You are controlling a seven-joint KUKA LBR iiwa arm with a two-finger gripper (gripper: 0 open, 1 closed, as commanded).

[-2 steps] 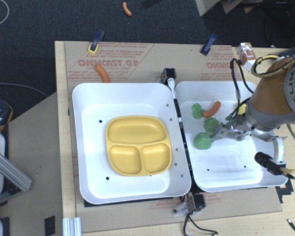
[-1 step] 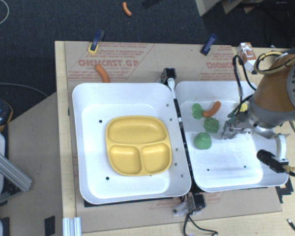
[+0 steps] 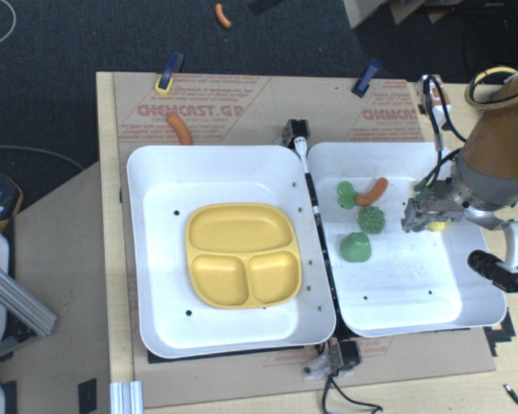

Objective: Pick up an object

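While the hand (image 3: 420,214) hovers right of the broccoli (image 3: 371,220), grip state unreadable, approach step; next: descend onto it.

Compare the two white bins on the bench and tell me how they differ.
The left bin holds one yellow divided plate; the right bin holds several small toy foods: three green pieces and an orange sausage. The gripper is over the right bin, not the left bin. Both are shallow, white and sit side by side.
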